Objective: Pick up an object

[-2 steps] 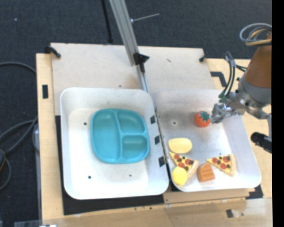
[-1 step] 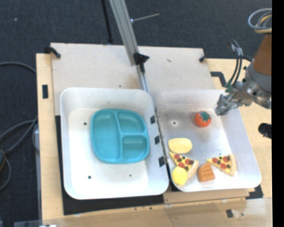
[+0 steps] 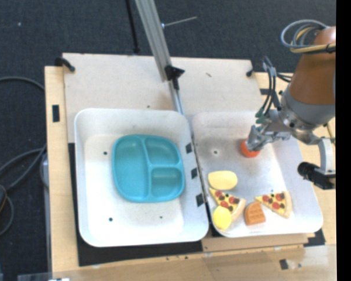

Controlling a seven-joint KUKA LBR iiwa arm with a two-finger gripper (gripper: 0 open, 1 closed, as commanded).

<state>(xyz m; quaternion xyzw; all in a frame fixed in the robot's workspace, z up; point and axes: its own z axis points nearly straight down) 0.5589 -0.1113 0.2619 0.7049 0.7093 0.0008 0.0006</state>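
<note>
My gripper [image 3: 255, 140] reaches into the right bin [image 3: 222, 134] from the right and sits directly over a small orange-red object [image 3: 250, 150], which shows just below its tip. Nearer the front of the same bin lie a yellow oval piece [image 3: 222, 180], a pizza slice [image 3: 225, 201], a yellow round piece [image 3: 222, 218], an orange-brown bread-like piece [image 3: 254, 214] and a second pizza slice [image 3: 276, 202]. Whether the orange-red object is between the fingers is hidden by the gripper body.
The left bin [image 3: 93, 127] holds a blue divided plate [image 3: 148, 168]. A slanted metal post [image 3: 158, 37] rises behind the bins, ending near their shared edge. The arm's orange band [image 3: 313, 69] and cables hang at the right.
</note>
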